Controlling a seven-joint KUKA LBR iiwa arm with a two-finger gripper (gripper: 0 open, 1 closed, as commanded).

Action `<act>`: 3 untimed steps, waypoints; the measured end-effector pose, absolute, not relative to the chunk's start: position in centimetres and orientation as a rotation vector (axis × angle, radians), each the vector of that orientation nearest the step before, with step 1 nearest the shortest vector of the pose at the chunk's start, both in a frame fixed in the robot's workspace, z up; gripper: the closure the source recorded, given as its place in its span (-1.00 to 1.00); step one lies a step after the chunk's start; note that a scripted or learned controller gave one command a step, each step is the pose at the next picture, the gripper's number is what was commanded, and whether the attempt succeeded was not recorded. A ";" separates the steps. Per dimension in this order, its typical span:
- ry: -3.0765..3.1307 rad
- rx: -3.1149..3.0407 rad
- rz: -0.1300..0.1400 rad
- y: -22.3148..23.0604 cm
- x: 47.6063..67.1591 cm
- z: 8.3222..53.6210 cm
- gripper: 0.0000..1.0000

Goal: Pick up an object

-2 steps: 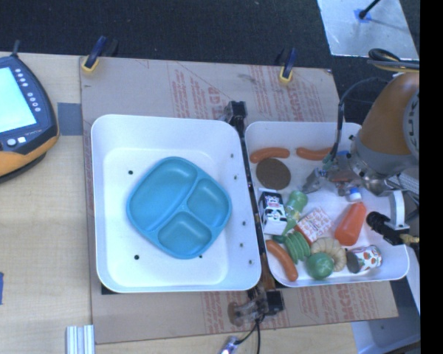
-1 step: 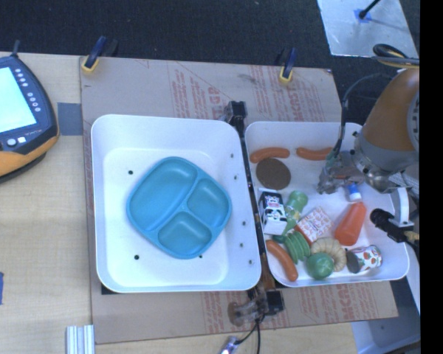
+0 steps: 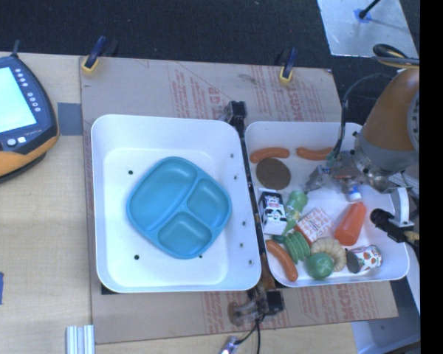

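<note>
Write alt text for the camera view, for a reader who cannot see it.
A grey robot arm's two-finger gripper hangs over the right white bin, which holds toy food: sausages, a brown round patty, an orange carrot. The left white bin holds a blue divided plate.

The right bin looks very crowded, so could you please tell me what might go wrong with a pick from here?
1. Toy food lies packed together: the carrot, green vegetables and milk carton touch or overlap, so a grasp may catch two items or nudge neighbours.
2. The gripper hangs near the bin wall by a sausage, so it may hit the rim.
</note>
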State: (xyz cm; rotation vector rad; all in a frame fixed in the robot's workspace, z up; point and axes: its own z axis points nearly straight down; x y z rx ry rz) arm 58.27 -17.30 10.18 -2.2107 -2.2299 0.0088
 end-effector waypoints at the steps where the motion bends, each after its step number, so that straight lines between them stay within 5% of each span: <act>1: -2.228 -2.213 0.004 -11.4 64.0 9.2 -1.00; 2: -2.225 -2.214 0.007 -9.4 61.0 9.1 -1.00; 3: -2.225 -2.214 0.007 -9.4 61.0 9.2 -1.00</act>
